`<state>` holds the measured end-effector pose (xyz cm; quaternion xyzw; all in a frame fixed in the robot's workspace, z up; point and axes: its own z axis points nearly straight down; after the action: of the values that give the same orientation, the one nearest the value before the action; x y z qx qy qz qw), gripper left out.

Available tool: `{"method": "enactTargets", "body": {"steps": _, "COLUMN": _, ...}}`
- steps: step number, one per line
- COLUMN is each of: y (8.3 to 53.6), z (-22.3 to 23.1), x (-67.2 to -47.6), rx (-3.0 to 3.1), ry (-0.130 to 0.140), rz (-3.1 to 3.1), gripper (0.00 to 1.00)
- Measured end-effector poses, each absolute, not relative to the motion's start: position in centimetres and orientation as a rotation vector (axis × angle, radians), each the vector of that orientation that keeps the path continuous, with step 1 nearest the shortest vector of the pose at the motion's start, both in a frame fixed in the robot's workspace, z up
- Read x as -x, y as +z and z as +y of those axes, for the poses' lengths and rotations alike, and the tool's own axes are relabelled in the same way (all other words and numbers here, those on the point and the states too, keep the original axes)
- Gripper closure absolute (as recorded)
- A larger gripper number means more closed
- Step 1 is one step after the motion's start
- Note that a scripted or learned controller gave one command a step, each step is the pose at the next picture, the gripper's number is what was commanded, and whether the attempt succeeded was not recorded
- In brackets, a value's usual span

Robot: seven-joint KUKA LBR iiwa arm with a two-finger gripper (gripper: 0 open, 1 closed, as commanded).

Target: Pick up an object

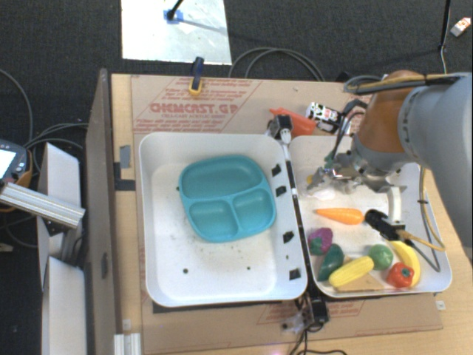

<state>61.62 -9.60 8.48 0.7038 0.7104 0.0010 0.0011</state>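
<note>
Just above carrot (340,215), tool (334,177)

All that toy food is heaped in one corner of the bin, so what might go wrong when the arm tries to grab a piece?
The corn, tomato and banana lie packed together, so the gripper may nudge neighbours or catch two. The carrot looks round and could roll away. Pieces hugging the right bin wall leave little room.
</note>
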Motion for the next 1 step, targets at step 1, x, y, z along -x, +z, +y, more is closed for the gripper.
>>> {"method": "enactTargets", "body": {"steps": 1, "y": 8.35, "z": -9.94, "x": -54.39, "rx": -2.225, "ry": -0.005, "rz": 2.224, "gripper": 0.0}}
